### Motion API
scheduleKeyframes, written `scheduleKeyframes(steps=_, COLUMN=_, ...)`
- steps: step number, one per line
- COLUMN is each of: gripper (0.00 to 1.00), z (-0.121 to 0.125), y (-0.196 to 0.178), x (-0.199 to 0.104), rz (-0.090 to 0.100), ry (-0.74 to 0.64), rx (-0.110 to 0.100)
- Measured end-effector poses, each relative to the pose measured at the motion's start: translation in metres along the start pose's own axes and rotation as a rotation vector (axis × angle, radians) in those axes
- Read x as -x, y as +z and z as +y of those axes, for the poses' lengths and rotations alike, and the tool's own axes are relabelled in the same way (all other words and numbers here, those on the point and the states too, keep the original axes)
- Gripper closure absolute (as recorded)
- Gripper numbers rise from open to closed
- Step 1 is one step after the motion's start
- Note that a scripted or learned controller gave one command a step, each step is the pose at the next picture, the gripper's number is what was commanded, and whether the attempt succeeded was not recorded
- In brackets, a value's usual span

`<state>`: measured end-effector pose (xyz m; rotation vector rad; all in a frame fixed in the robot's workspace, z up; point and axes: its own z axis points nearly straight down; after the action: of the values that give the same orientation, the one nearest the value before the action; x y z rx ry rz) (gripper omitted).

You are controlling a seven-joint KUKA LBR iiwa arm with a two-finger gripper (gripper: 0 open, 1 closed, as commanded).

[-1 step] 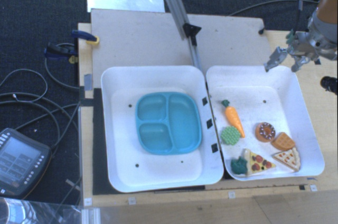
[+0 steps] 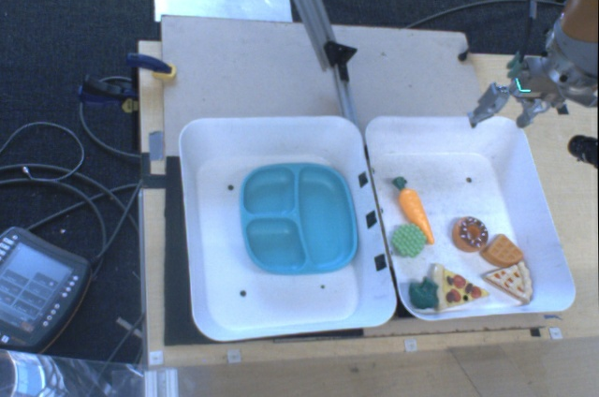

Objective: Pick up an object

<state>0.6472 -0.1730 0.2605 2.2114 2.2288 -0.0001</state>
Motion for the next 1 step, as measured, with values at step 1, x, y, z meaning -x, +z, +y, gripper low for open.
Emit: scheduleKeyframes(steps=1, gripper=0.00, z=-0.0104, y=0.0536, x=0.0001, rz=0.001, ry=0.007, rx=-0.004)
